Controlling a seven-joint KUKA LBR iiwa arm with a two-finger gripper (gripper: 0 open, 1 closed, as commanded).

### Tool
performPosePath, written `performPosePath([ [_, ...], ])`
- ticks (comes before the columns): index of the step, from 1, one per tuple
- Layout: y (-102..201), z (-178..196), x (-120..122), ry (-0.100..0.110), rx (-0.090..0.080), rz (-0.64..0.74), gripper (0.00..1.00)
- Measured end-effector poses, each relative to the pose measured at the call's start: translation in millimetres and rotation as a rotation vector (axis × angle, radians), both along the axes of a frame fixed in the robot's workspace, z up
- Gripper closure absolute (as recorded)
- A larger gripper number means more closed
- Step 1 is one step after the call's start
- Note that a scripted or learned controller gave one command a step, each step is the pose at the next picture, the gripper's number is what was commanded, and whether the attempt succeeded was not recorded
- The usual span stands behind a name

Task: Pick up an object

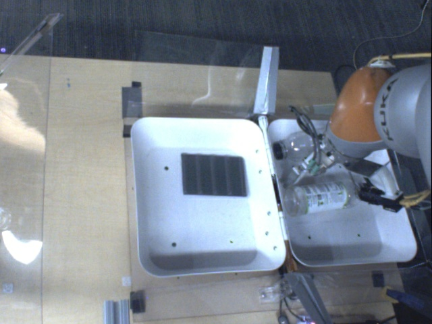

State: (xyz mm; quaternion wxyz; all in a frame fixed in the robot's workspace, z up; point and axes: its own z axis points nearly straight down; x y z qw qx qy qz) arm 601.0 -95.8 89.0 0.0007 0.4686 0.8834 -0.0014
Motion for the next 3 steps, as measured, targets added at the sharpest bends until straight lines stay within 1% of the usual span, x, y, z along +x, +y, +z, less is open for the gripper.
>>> performPosePath([
  [1, 2, 13, 4, -0.015, 0.000, 0.003, 1.00],
  [2, 104, 98, -4, -0.011, 0.004, 0.151, 1.00],
  [3, 104, 98, -4, -0.011, 0.003, 0.150, 0.00],
])
